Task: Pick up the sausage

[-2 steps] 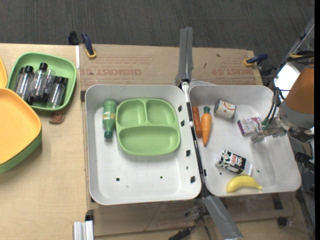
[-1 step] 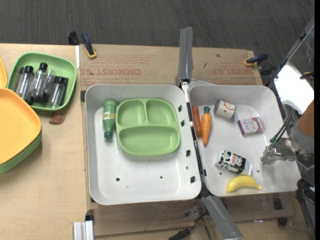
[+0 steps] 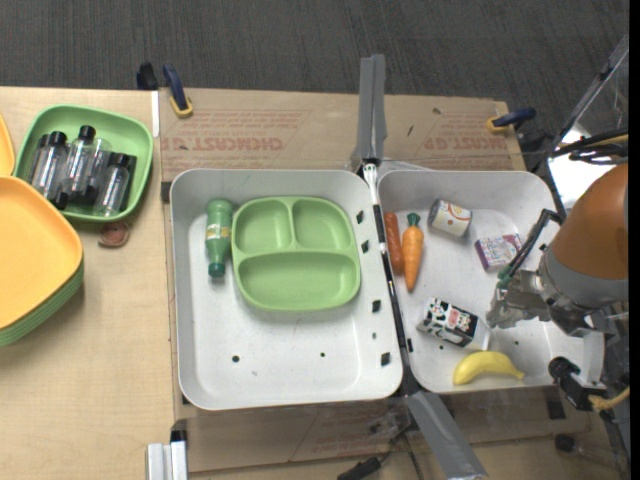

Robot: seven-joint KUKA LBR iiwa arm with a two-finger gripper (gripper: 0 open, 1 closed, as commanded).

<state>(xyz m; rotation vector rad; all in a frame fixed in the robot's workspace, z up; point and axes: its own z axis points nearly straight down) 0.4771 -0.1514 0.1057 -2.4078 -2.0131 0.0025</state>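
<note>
1. Sausage (image 3: 394,243): reddish-brown, lying lengthwise in the right bin (image 3: 520,183), close against its left wall, in the upper half.
2. Just beside it on the right, seemingly touching: carrot (image 3: 411,256), orange with a green top pointing to the far side.
3. Gripper (image 3: 505,306): hanging over the right part of the same bin, well apart from the sausage, nothing seen in its grasp; apart or together, cannot tell from this slant.
4. Above the gripper: grey arm with its orange band (image 3: 600,230), coming in from the right edge.
5. Left of the gripper, near it: black-and-white carton (image 3: 447,322), tilted on the bin floor.
6. Below the gripper, near the front wall: yellow banana (image 3: 487,368).
7. Farther back in the right bin: small white can (image 3: 451,218) on its side, and a purple packet (image 3: 497,251) to its right.
8. In the left bin (image 3: 200,368): green divided plate (image 3: 296,253), with a green bottle (image 3: 218,236) lying just beside its left edge.
9. Outside the bins, at the left: green tray (image 3: 135,138) bearing dark bottles, and a stack of yellow plates (image 3: 35,268) in front of it.
</note>
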